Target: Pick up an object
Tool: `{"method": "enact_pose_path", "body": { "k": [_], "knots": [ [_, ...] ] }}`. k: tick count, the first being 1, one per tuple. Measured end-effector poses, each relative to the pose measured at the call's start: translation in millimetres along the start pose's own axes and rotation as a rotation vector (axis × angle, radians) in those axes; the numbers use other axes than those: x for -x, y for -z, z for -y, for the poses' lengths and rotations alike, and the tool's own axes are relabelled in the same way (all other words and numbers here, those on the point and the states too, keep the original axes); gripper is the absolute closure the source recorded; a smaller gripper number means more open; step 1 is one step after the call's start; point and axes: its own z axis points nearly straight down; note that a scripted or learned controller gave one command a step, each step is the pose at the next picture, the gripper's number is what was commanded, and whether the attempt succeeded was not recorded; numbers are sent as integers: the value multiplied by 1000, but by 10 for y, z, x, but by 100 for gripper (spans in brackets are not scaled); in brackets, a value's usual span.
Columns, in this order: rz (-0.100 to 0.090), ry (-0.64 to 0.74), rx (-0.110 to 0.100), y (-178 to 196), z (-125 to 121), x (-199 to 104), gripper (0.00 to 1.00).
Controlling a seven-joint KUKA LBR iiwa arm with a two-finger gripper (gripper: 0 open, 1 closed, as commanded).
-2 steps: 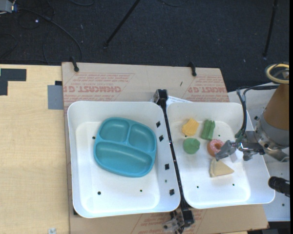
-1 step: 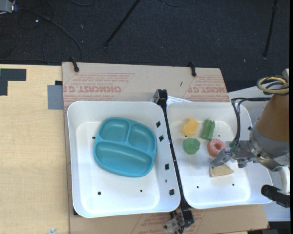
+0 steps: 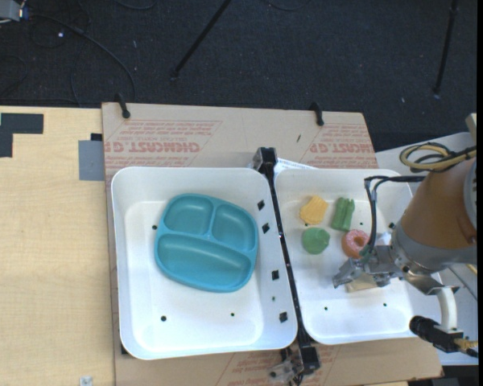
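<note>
- Camera view: left bin (image 3: 137, 312) holds a teal divided plate (image 3: 206, 242), lying flat.
- Right bin (image 3: 370, 328) holds a yellow piece (image 3: 313, 210), green block (image 3: 342, 213), round green piece (image 3: 315, 240), pink ring (image 3: 355, 242), clustered near its far side.
- Gripper (image 3: 362, 276) low in right bin, just beside the ring; jaws' state: cannot tell.

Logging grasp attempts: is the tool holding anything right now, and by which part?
Cannot be told. The tool sits low in the right bin, just below the pink ring, with no object visibly in it.
</note>
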Motion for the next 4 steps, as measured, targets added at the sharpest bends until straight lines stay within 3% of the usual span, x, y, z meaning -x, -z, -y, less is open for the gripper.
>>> {"method": "enact_pose_path", "body": {
  "k": [1,4],
  "knots": [
    [1,-5,2,126,-5,16,100],
    [4,2,11,1673,-127,47,100]
  ]
}}
